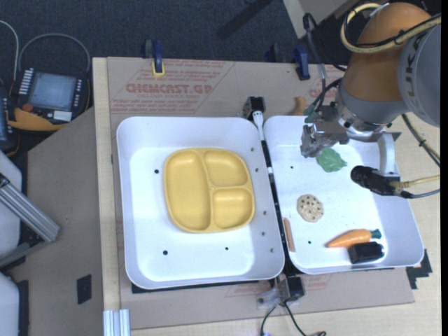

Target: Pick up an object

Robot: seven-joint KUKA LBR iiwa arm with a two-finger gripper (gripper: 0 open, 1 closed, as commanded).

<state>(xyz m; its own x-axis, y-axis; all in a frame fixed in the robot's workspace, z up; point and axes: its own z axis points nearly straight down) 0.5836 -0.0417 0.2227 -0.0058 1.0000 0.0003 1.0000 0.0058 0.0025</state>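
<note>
Camera view — the arm works over the right bin, near a green piece.

The left bin (133, 208) carries a yellow divided tray (208, 189), likely a drop-off spot; the right bin (402, 222) keeps the loose items spread apart, which eases picking — a carrot (348, 239), a black block (366, 253), a cookie (309, 207), the green piece (331, 161). The gripper (315, 142) hangs at the green piece's upper-left edge, seemingly touching it. How its jaws stand I cannot tell, and nothing visibly sits between them.

yellow divided plate (208, 188) (left bin (136, 208)), handheld pendant (49, 96)
</note>
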